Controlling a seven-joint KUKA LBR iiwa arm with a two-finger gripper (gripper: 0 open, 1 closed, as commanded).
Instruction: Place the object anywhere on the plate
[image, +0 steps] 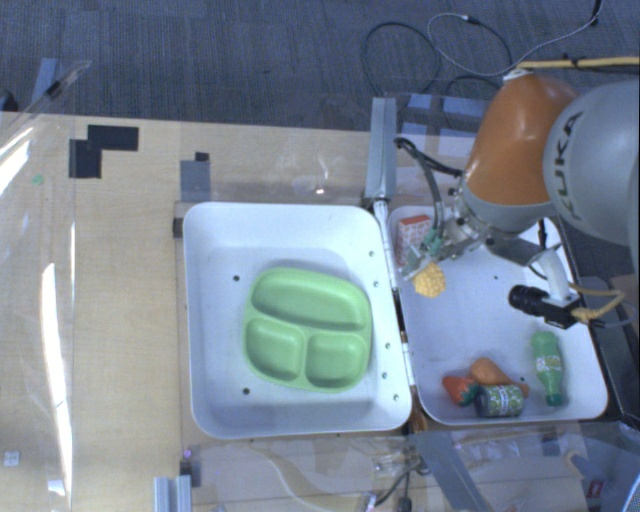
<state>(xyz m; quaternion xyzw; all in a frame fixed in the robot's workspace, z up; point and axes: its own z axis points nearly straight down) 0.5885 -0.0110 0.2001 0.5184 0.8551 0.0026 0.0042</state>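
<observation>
A light green divided plate (305, 328) lies in the left white bin (215, 300). A small yellow knobbly object (430, 281) sits at the upper left of the right bin (480, 320), close to the wall between the bins. My gripper (434, 250) hangs right over it, its tip at the object's top edge. Whether it touches the object is unclear. The grey arm with its orange band (520, 130) reaches in from the upper right and hides the bin's back part.
A red and white carton (411, 234) stands just left of the gripper in the bin's back corner. At the right bin's front lie a green bottle (547, 368), a dark can (499, 400), an orange piece (487, 371) and a red piece (457, 388).
</observation>
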